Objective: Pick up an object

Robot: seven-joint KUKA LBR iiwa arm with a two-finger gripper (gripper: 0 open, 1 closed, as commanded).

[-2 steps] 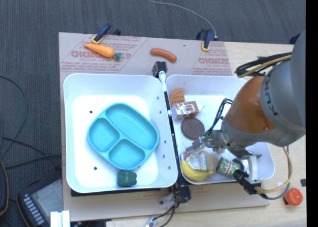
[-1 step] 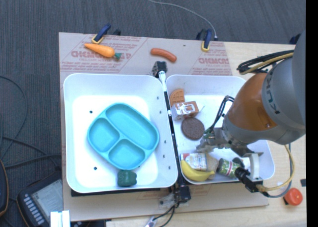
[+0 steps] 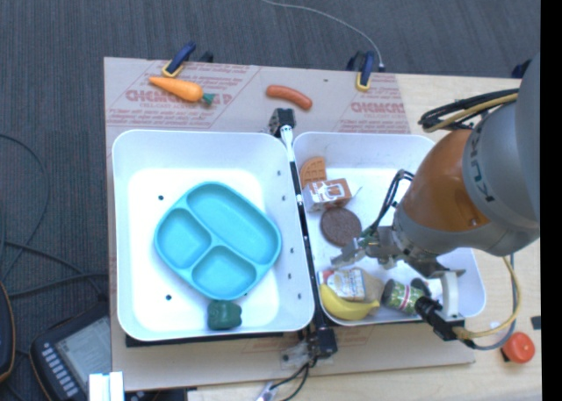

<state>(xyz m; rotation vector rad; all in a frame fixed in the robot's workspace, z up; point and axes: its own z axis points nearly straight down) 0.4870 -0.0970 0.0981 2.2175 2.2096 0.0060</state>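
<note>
While the grey arm [image 3: 505,171] with its glossy orange band reaches in from the right and covers much of the right bin, the desk [image 3: 228,96] under everything shows as a flat pale board printed with red lettering. Two shallow white bins of smooth plastic sit side by side on it, the left bin [image 3: 132,206] and the right bin [image 3: 386,149], their rims touching along the middle. Lying in the left bin is a rounded blue divided plate [image 3: 218,239] with three compartments, and just near of it a small dark green lumpy toy [image 3: 225,314] rests by the near wall. At the arm's tip the end effector [image 3: 356,250] hangs low over the middle of the right bin; whether it is wide or narrow cannot be told, and nothing is seen held in it. Just left of it lies a flat dark brown round cookie [image 3: 339,225], with a small brown and white packet [image 3: 327,191] beyond it toward the far wall. Near the bin's near wall a curved yellow banana [image 3: 344,304] lies beside a small green-labelled jar [image 3: 402,295] on its side. Outside the bins, on the far part of the desk, lie an orange carrot [image 3: 178,89] and a reddish sausage [image 3: 289,96].
</note>
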